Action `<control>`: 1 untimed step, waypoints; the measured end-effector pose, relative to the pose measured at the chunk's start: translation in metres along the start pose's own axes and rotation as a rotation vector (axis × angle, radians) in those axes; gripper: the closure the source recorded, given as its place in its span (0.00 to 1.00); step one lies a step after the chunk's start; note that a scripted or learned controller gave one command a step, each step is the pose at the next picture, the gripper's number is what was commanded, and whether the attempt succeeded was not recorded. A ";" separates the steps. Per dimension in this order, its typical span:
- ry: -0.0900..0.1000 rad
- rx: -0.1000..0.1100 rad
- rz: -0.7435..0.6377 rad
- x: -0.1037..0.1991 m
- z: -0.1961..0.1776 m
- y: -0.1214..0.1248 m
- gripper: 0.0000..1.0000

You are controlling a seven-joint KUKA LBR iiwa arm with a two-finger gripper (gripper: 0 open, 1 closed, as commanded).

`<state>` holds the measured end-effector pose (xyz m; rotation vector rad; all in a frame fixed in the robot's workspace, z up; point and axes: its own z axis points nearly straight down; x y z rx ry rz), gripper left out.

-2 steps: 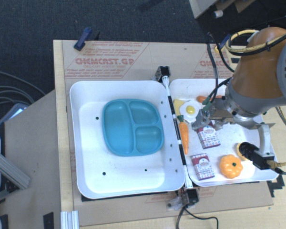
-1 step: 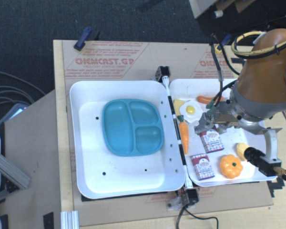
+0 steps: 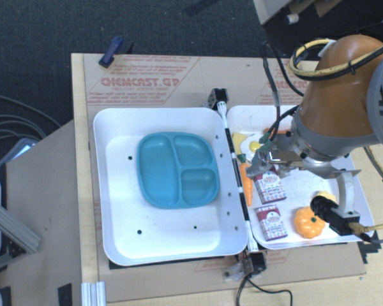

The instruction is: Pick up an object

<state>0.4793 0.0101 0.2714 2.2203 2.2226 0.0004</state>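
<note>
My gripper hangs over crowded snack packets; I cannot tell its state; it could snag the carrot.

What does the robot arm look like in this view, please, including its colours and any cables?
The arm has a large, rounded orange shell above a grey wrist section. Black cables, one with a yellowish sheath, loop over the top of it. Its end effector is dark metallic hardware, too cluttered to describe in detail.
</note>
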 end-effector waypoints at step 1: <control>0.000 -0.001 -0.001 0.000 -0.010 0.000 1.00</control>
